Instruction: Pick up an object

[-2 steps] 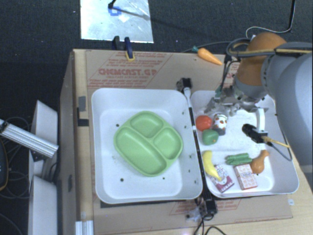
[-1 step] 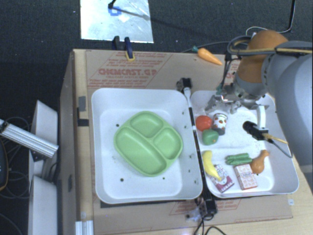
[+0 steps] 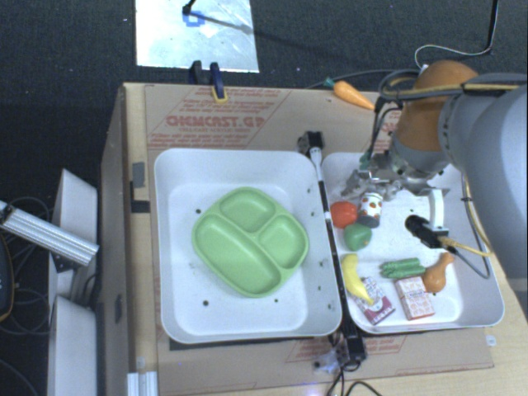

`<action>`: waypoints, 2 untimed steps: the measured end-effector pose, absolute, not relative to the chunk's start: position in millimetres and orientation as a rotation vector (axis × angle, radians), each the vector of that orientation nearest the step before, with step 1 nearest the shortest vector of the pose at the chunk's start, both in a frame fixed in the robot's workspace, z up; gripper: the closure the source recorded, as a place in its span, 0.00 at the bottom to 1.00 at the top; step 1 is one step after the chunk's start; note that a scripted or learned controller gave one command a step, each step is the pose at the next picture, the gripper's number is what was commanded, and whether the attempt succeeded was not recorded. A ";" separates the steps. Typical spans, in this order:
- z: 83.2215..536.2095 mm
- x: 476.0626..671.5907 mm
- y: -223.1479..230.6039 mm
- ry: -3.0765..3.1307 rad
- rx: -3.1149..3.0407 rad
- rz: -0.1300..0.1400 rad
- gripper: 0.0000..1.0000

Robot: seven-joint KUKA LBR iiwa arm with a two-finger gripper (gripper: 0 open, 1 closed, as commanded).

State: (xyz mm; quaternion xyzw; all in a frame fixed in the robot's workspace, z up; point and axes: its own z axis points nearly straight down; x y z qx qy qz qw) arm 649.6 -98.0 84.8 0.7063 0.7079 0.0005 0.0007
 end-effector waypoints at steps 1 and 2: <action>96.2 650.7 -98.5 2.222 2.215 0.004 1.00; 96.0 650.6 -98.4 2.222 2.216 0.004 0.00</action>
